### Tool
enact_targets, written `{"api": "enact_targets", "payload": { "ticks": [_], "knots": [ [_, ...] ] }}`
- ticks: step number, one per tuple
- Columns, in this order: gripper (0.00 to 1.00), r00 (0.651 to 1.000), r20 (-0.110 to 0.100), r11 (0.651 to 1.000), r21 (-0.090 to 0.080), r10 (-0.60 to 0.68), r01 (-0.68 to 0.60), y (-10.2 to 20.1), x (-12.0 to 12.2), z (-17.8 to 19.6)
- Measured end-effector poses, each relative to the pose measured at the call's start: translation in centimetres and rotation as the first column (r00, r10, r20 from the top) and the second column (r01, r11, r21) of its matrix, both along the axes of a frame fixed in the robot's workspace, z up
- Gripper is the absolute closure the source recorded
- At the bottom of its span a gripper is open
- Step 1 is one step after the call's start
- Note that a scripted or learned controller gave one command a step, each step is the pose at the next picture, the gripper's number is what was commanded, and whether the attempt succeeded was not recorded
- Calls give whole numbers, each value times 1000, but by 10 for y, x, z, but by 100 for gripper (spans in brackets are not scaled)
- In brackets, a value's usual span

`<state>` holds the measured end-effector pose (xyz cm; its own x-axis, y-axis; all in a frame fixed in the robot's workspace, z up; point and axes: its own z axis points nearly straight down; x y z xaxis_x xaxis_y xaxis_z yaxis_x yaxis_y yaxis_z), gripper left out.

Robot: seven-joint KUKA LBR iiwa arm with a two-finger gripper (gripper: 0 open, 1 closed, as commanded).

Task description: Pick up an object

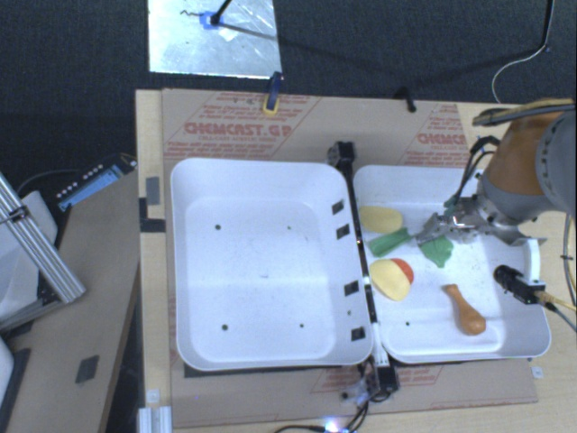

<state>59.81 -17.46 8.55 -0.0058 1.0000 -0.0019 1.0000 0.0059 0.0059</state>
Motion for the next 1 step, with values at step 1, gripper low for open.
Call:
{"api": "enact_targets", "payload": {
  "ticks": [1],
  "knots": [
    [100,1000,0,1000,1,1,-1,0,0,11]
  ]
}}
